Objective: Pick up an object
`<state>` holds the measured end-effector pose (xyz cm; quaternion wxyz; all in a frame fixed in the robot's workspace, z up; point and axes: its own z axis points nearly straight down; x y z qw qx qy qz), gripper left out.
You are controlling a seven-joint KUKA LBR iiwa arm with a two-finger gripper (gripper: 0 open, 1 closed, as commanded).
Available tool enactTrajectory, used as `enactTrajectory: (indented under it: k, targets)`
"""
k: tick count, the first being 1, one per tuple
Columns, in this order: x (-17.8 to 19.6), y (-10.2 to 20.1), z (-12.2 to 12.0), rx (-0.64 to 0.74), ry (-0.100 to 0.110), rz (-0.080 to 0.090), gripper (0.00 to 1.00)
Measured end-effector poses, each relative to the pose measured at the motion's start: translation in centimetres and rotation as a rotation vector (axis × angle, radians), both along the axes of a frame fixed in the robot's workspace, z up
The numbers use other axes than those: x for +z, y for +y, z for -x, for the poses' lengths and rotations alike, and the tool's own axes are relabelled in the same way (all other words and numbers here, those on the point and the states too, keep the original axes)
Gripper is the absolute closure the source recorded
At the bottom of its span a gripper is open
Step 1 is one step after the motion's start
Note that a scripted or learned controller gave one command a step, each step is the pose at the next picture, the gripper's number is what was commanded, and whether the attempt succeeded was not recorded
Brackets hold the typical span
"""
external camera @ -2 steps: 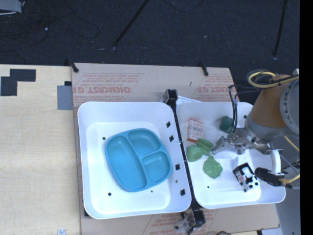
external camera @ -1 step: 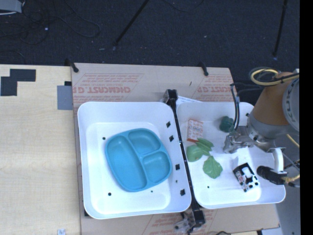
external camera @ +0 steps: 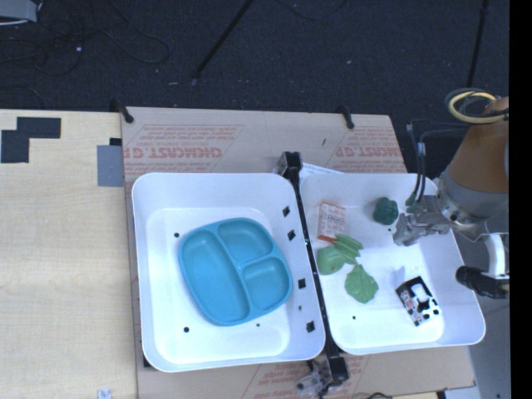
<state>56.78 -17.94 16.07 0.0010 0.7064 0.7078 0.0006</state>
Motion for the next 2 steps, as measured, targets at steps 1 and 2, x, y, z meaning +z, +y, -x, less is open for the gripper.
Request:
enactTrajectory:
  k: [1,2]
  targets:
    - [5.3,-0.1,-0.1,-0.001,-0.001,0.001,1.0]
    - [4.7,4.6,-1.5,0.001,0.004,-0.002,1.0]
